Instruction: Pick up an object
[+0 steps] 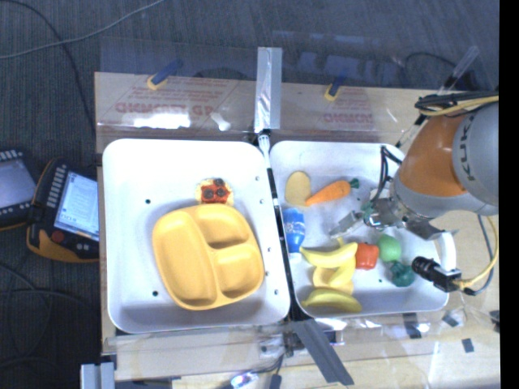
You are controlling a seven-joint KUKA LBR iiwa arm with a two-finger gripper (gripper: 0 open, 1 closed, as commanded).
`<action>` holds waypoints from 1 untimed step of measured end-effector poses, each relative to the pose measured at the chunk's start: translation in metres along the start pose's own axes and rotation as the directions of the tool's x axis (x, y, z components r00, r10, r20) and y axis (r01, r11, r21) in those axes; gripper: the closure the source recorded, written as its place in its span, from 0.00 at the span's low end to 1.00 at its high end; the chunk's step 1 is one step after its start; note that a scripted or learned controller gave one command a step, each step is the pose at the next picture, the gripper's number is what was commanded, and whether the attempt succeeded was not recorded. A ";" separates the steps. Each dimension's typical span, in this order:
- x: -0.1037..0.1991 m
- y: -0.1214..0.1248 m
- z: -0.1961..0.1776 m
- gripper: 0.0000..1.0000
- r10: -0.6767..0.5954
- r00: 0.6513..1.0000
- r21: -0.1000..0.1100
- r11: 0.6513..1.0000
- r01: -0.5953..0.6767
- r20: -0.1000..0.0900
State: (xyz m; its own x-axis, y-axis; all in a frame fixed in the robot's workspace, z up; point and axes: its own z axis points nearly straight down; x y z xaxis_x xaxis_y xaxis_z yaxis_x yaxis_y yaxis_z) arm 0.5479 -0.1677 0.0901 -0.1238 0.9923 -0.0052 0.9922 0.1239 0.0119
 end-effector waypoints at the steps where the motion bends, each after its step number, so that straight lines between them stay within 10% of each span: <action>1: 0.053 0.073 0.001 0.00 -0.227 0.974 0.000 0.974 0.227 -0.001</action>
State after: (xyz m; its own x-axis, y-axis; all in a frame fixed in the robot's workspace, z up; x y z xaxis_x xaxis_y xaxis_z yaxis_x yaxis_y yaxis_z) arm 0.6138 -0.1063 0.0899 -0.3458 0.9383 -0.0068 0.9382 0.3459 0.0108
